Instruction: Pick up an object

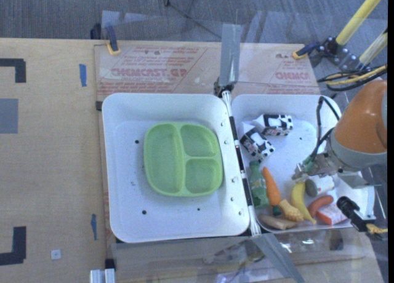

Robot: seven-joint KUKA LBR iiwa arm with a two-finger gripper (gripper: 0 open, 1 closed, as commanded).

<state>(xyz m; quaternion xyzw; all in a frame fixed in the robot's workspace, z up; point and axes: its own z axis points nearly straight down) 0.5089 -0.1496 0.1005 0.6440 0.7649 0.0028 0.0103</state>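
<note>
We see the toy foods, among them a carrot (271, 184) and a banana (298, 196), heaped at the near edge of the right bin (289, 104), which we judge leaves them within easy reach; the left bin (123, 122) holds a green divided plate (183, 159). The arm (363, 125) leans in from the right, its gripper (315, 168) low over the pile; whether it grasps anything we cannot tell.

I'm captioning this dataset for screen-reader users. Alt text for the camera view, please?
A grey-and-orange robot arm reaches over the right white bin, which holds toy food and two black-and-white toy cows. The left bin holds a green divided plate.
</note>
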